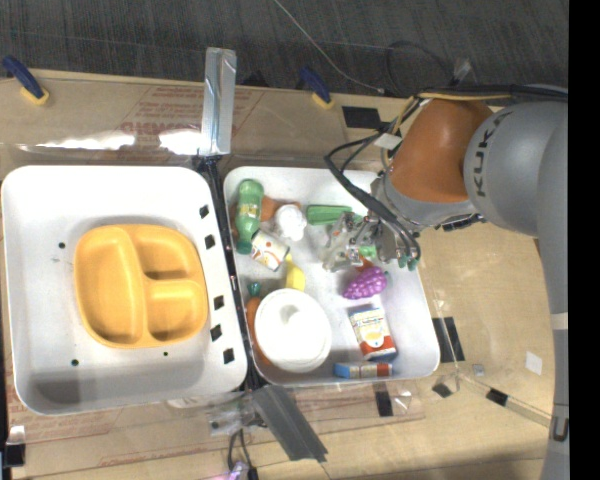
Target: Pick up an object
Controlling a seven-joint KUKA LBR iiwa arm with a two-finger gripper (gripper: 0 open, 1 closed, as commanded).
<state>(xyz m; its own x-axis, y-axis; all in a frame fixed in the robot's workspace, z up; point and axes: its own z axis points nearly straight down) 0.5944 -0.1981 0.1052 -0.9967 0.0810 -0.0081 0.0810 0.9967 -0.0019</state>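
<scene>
Gripper [348,243] low in the right bin [420,313] — grip unclear; purple grapes [364,284] just below it.

Yellow divided tray [140,286] in left bin [25,268]

One camera sits high above the tabletop [110,108] and looks down at a slant. It is far enough back to see both white bins [30,268] (side by side), with the arm [510,168] to their right.
</scene>
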